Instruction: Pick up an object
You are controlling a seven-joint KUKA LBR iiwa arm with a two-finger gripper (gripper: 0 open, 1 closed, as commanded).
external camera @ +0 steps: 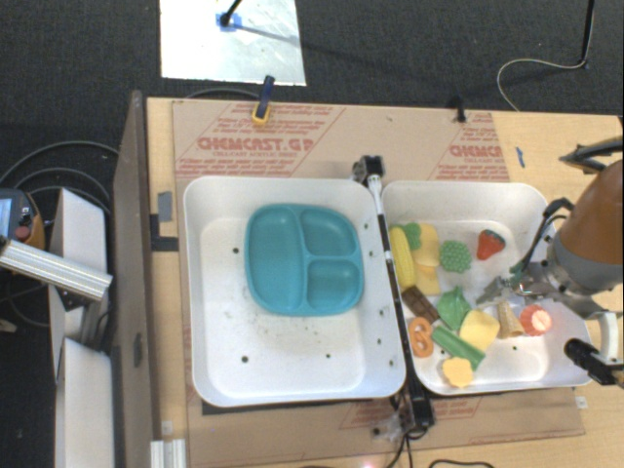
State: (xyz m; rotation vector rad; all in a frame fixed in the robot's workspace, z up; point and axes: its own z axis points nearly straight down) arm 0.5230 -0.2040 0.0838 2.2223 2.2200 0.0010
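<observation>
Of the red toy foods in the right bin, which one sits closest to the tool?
The round red piece at the bin's right side, beside the tool. The strawberry lies farther up, nearer the bin's far wall.

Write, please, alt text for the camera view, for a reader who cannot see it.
The gripper reaches from the right into the right bin, low among toy foods: corn, a strawberry, a pretzel. The left bin holds a teal divided plate.

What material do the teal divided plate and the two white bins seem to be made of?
Teal divided plate: likely molded plastic, smooth with a soft sheen and rounded compartments. White bins: probably thin formed plastic, matte, with rounded corners and raised rims.
</observation>
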